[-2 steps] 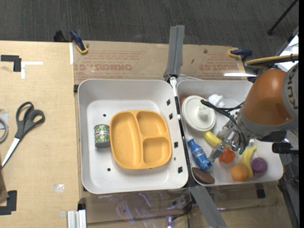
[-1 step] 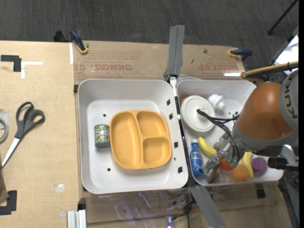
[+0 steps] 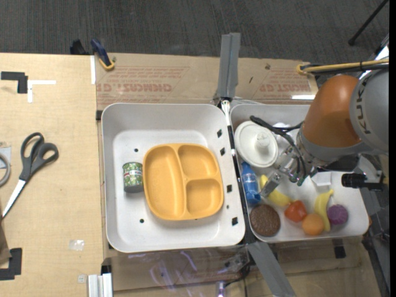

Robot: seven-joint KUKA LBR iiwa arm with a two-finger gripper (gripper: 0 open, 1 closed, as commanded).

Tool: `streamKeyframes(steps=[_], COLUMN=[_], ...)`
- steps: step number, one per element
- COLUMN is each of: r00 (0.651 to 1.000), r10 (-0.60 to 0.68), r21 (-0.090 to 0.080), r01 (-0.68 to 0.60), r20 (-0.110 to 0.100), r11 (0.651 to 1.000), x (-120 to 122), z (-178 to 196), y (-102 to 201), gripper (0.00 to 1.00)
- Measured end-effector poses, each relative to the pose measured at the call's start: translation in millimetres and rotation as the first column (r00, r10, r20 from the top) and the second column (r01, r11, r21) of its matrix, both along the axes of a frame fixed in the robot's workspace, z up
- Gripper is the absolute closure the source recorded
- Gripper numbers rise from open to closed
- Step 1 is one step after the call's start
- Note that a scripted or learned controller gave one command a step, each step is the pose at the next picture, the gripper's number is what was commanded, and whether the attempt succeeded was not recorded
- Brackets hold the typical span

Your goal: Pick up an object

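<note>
Gripper point(image 3: 272, 184) hangs low in the right white bin point(image 3: 365, 228), its dark fingers pointing down-left at a yellow banana-like piece point(image 3: 278, 197); whether they are parted or closed I cannot tell, and nothing is visibly caught between them. Left of that bin sits the other shallow white bin point(image 3: 117, 166), holding a yellow three-compartment plastic plate point(image 3: 184, 181) with a small green-labelled can point(image 3: 132, 177) touching the plate's left edge. Inside the right bin, a round white lidded cup point(image 3: 257, 143) stands toward the far left, a blue bottle point(image 3: 250, 186) lies along its left wall, and a brown round disc point(image 3: 265, 219) rests near the front. To the disc's right lie a red tomato-like fruit point(image 3: 296, 211), an orange ball point(image 3: 313, 224), a second yellow banana point(image 3: 323, 201) and a purple round fruit point(image 3: 337, 215)
</note>
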State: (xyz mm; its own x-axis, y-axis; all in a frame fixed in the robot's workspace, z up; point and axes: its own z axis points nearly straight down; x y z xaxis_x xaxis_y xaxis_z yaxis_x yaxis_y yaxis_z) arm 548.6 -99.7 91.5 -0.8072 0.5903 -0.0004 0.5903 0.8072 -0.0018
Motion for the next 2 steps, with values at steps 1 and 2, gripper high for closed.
streamKeyframes(steps=[1, 2], r00=[1.000, 0.997], r10=[0.003, -0.077], r21=[-0.001, 0.000], r01=[-0.003, 0.077], r20=[0.003, 0.003], r11=[1.000, 0.997], x=[1, -18], z=[10, 168], y=[0, 48], gripper=[1.00, 1.00])
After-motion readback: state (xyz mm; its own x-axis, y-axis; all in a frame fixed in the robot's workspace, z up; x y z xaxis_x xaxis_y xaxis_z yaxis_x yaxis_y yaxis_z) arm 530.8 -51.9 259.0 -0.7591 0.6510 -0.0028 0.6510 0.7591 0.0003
